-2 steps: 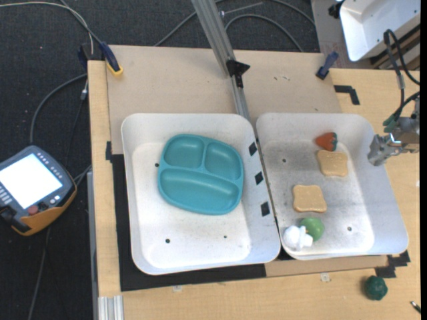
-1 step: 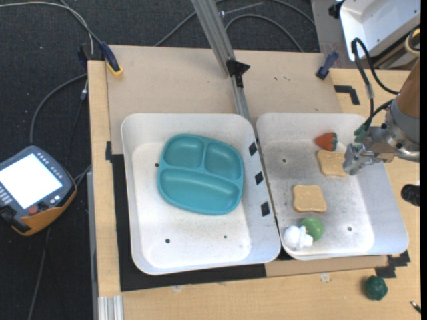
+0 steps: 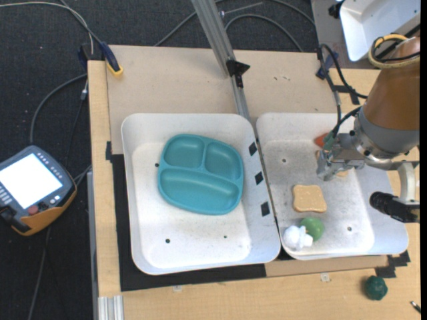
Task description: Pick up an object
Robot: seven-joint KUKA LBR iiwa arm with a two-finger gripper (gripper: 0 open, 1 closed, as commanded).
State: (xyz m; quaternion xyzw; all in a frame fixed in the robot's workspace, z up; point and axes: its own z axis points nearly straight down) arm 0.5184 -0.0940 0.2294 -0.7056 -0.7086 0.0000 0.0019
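My gripper (image 3: 331,164) hangs low over the back of the right bin (image 3: 287,135), reaching in from the right. Just behind it a small red-orange object (image 3: 321,140) peeks out, mostly hidden by the gripper. A tan slice of toast (image 3: 309,199) lies flat in the bin, a little in front of the gripper and apart from it. At the bin's front edge a green and white toy (image 3: 303,232) rests against the rim.
A teal divided plate (image 3: 200,173) lies in the left bin (image 3: 143,245). A small dark green ball (image 3: 375,287) sits on the bench outside the bins at the front right. A metal rail (image 3: 217,39) runs down between the bins.
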